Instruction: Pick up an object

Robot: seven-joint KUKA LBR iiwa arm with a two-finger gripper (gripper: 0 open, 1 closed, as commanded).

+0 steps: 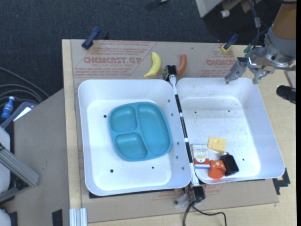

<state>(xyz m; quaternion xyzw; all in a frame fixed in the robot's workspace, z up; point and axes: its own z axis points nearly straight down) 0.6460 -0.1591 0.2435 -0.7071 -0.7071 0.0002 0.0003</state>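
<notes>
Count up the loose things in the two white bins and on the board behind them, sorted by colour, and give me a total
Blue: 1, the divided plate in the left bin
Yellow: 2, the cheese wedge and the banana
Orange: 2, the round piece and the carrot-like piece
Black: 1, the block
White: 1, the printed carton
Total: 7

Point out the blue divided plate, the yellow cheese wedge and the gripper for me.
blue divided plate [139, 131]: camera view, on the ridge where its three compartments meet.
yellow cheese wedge [217, 144]: camera view, middle of its top face.
gripper [245, 74]: camera view, midway between its two fingertips.
</notes>
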